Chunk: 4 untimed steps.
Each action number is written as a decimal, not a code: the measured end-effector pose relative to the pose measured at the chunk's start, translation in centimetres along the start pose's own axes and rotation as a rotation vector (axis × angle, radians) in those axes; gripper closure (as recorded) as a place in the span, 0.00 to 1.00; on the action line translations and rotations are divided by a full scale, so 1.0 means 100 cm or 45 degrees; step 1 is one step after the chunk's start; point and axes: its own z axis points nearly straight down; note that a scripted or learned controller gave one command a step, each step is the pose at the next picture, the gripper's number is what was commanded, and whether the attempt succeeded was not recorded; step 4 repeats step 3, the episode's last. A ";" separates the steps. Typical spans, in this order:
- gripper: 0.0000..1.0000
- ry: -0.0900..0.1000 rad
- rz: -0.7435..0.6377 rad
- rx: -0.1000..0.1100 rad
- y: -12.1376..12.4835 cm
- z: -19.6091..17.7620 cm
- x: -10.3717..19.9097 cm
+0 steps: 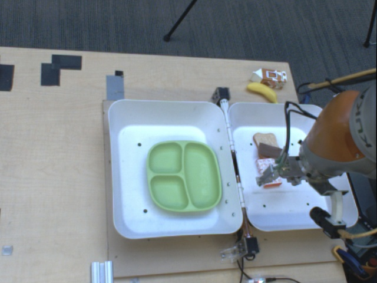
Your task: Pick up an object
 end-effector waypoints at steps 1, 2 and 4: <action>0.00 -0.002 0.013 0.019 -0.007 0.043 0.008; 1.00 -0.003 0.011 0.011 -0.005 0.031 0.008; 0.00 -0.003 0.012 0.011 -0.005 0.031 0.008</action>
